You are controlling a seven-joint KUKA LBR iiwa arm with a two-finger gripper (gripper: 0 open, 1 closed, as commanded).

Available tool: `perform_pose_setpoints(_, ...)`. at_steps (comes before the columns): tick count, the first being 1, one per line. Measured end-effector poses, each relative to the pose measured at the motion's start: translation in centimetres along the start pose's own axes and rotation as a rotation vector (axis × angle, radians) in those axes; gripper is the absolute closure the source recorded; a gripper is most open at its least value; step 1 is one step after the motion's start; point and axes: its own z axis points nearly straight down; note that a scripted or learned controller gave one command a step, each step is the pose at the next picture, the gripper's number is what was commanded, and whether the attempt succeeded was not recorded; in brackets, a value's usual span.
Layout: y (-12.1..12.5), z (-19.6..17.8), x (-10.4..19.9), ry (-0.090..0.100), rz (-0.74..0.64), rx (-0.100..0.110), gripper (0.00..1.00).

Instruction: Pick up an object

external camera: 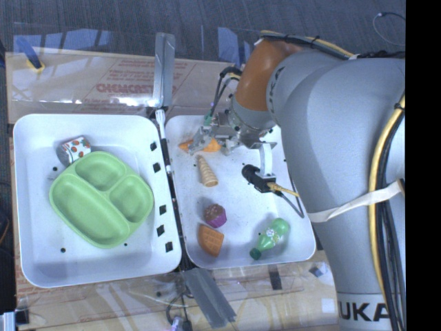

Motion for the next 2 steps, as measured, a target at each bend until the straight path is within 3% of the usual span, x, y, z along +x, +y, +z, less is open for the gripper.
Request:
perform_pose_setpoints(1, -5.5, 0.0, 1.7, 0.000, -0.152, -0.001, 0.00)
perform_pose_setpoints(2, -13.9, 0.1, 0.9, 0.001, -0.260, -0.001, 0.00)
